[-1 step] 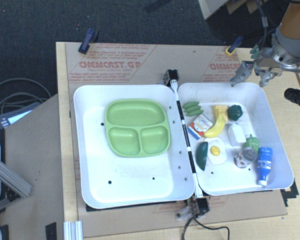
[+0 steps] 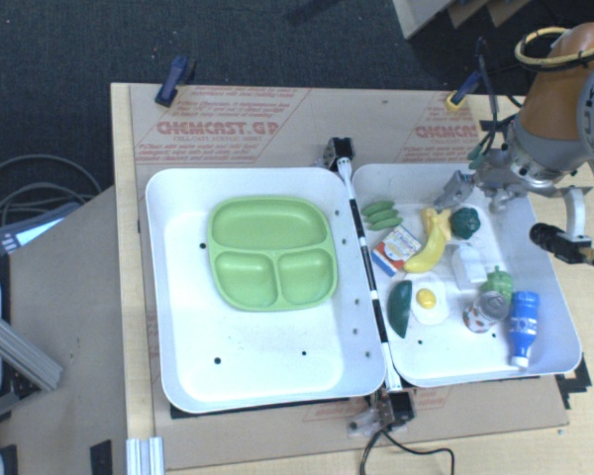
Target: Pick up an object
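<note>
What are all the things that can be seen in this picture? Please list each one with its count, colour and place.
Bins: 2, white, side by side on the bench; left bin, right bin.
Divided plate: 1, light green, in the left bin.
Banana: 1, yellow, middle of the right bin.
Bean pods: 1 bunch, green, far left part of the right bin.
Round dark green item: 1, beside the banana.
Fried egg: 1, white with yellow centre, near part of the right bin.
Dark green oval item: 1, left of the egg.
Bottle: 1, blue, near right part of the right bin.
Clamps: 2, blue and blue-yellow, at the bench's far edge.
Arm: 1, grey with orange band, from the right.
Gripper: 1, above the right bin's far part.
</note>
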`<action>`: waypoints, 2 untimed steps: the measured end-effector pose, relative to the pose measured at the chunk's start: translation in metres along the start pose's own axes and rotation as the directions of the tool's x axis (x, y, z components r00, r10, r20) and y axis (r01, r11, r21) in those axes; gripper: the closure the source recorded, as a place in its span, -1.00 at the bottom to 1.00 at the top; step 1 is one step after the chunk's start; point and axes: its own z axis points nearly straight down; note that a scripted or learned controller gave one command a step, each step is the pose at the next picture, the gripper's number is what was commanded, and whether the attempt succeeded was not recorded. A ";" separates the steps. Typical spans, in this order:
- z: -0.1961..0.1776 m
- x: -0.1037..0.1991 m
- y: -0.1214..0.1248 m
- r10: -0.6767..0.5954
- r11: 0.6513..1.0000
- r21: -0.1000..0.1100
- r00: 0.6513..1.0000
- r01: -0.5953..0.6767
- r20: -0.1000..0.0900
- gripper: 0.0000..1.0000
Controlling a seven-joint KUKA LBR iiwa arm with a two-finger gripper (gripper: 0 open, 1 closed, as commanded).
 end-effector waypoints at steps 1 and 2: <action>0.052 0.021 -0.001 -0.002 1.000 0.000 1.000 0.002 0.000 -1.00; 0.039 0.020 -0.001 -0.002 1.000 0.003 1.000 0.002 0.002 1.00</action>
